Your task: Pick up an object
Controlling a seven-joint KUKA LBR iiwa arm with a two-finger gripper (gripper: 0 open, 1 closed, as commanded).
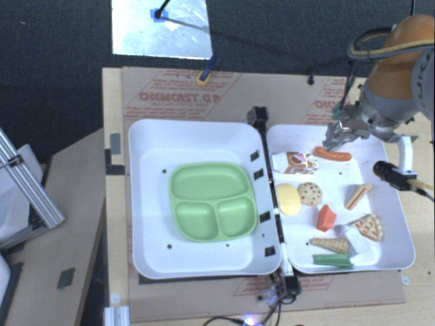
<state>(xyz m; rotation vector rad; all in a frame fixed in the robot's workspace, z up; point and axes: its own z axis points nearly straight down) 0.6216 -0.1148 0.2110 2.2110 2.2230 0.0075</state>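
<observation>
Your gripper hangs low over the far end of the right bin; you cannot tell from this angle how it is set. Just beside its tip lies a red sausage, long, slim and glossy, lying crosswise near the bin's back wall. To its left sits a small printed card. Nearer you are a speckled cookie, a pale yellow round piece, a red chunk, a hot dog, a pizza slice, a cone and a green bean. The left bin holds a green divided tray.
</observation>
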